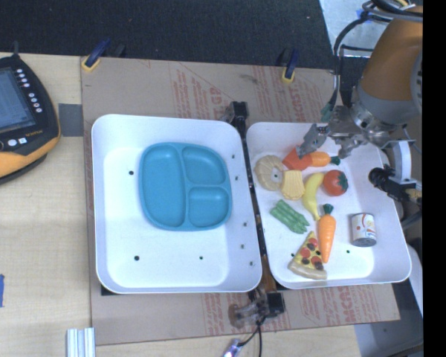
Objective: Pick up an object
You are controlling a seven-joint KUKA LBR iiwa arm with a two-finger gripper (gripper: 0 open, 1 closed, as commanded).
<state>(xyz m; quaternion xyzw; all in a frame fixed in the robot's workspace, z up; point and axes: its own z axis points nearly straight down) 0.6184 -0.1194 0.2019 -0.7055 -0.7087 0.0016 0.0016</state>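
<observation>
Arm: grey KUKA w/ orange band, comes in from upper right of frame, wrist over the top part of the right bin (401, 270).
Gripper (325, 146): fingers spread apart, one tip at approx the red-orange piece, other toward the bin's upper right; nothing seen betw. them, so no hold on anything.
Red-orange toy (296, 159): upper centre of right bin, just under the left fingertip; touching or not, can't tell.
Small orange piece (320, 158): just right of the red-orange toy, below the gripper.
Tomato (334, 182): right of centre in right bin, near the banana.
Banana (313, 193): centre of right bin, beside a pale yellow block (293, 184).
Round cookie-like disc (268, 172): left side of right bin, near its wall.
Green beans (289, 216): below the disc, centre-left.
Carrot (326, 233): lower centre, tip pointing down.
Pizza slice (308, 256): bottom of right bin, touching the carrot's lower end.
Can (363, 229): lower right of right bin, apart from the rest.
Left bin (119, 259): holds a blue divided plate (184, 185), three compartments.
Teach pendant (15, 121): far left edge of frame, on the bench.
</observation>
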